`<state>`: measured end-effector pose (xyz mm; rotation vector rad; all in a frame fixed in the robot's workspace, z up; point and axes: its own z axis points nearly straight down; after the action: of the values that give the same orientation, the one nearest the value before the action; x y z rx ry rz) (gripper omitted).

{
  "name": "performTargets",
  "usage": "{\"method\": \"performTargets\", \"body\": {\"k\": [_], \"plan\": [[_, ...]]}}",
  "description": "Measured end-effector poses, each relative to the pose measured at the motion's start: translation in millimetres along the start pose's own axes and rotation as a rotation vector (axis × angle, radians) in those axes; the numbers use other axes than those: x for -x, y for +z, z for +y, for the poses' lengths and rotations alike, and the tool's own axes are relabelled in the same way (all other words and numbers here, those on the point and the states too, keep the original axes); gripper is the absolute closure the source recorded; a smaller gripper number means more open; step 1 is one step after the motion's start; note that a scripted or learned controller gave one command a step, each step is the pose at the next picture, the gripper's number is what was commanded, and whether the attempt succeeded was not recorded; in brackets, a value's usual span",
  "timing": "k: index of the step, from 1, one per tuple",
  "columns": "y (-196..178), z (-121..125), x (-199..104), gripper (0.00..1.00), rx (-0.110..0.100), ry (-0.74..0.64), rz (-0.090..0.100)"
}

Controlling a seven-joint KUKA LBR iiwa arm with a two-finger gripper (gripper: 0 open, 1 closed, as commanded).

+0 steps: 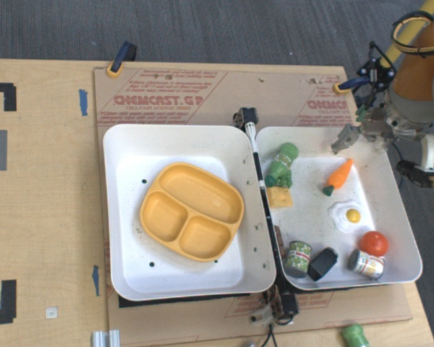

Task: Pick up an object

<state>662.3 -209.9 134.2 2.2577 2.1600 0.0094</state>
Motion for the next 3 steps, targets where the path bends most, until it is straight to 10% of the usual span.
{"method": "performTargets", "body": {"k": [3], "plan": [[0.3, -0.9, 1.9, 0.00, 0.001, -0.113, -0.003]]}}
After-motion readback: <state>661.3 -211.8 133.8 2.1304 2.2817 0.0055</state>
